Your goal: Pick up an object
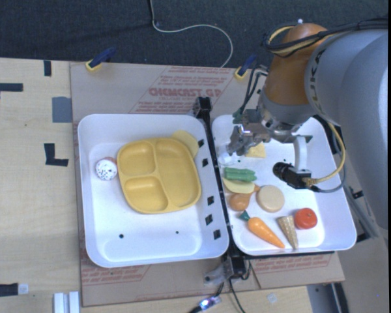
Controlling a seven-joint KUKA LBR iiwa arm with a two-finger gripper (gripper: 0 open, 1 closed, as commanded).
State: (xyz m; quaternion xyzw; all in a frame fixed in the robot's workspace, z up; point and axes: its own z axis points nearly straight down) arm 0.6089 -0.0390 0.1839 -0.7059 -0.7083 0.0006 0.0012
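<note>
Dark carpet lies behind the bench [26, 175], whose pale top carries a cardboard sheet [176, 90] clamped at its far edge; on that sheet two shallow white bins sit side by side, probably so they cannot slide while the arm works. The left bin [94, 240] holds a yellow divided tray [159, 175] near its middle and a small speckled ball [105, 169] just beside the tray, toward the bin's left wall.

The right bin [335, 237] holds the pickable things, crowded toward its left wall and near edge: a green pod [240, 173] lying on a yellowish piece [241, 186], a small orange-brown round thing [239, 201], a pale round disc [270, 198], a carrot [265, 232], a cone [288, 231] and a red tomato-like piece [305, 218]. A yellow wedge [257, 151] lies toward the far side.

The arm reaches in from the right, and its pincer [240, 141] hangs low near the bin's far left corner, just beside the wedge and a little beyond the green pod. Whether the pincer is spread or pressed together I cannot tell; its tips blur into the white floor, and nothing is seen pinched in it. My reading is that nothing has been picked yet, and the wedge or the pod looks the likeliest target. The close packing by the wall could make a clean grasp awkward.
</note>
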